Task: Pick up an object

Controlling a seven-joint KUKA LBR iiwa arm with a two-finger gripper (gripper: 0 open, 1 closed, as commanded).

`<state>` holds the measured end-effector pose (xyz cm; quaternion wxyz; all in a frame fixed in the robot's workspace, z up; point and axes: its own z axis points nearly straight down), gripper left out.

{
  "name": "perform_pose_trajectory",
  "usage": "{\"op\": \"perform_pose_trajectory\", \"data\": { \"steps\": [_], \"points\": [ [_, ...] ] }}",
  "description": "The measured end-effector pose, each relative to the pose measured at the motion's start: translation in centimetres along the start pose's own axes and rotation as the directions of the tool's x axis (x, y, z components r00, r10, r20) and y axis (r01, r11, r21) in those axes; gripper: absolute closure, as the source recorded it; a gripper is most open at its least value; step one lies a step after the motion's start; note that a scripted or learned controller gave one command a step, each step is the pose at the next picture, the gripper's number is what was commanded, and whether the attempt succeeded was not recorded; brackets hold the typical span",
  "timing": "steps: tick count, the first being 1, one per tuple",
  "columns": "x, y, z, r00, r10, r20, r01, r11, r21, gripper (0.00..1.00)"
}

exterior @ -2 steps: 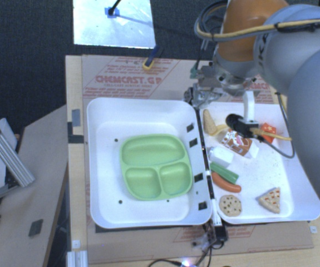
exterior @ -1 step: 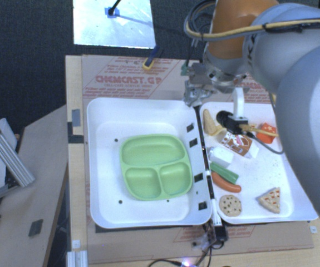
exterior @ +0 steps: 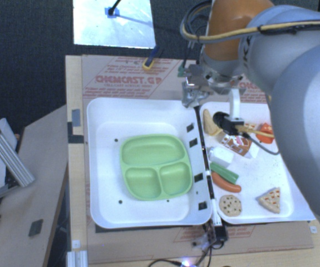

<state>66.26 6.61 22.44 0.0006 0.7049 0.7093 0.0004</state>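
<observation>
The green divided plate (exterior: pixel 153 166) is looking like smooth matt plastic; both white bins (exterior: pixel 101 149) are showing a smooth plastic sheen.

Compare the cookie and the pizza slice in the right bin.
The cookie is round and brown with dark specks; the pizza slice is a tan wedge with red spots. The cookie lies near the divider between the bins; the pizza slice lies farther right, toward the outer wall. Both are toy foods lying flat and apart near the right bin's front edge.
</observation>
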Motion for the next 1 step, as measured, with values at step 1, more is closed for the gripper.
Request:
{"op": "perform_pose_trajectory", "data": {
  "steps": [1],
  "points": [
    [-0.16, -1.04, 0.67, 1.0, 0.006, 0.0, -0.006, 1.0, 0.001, 1.0]
  ]
}}
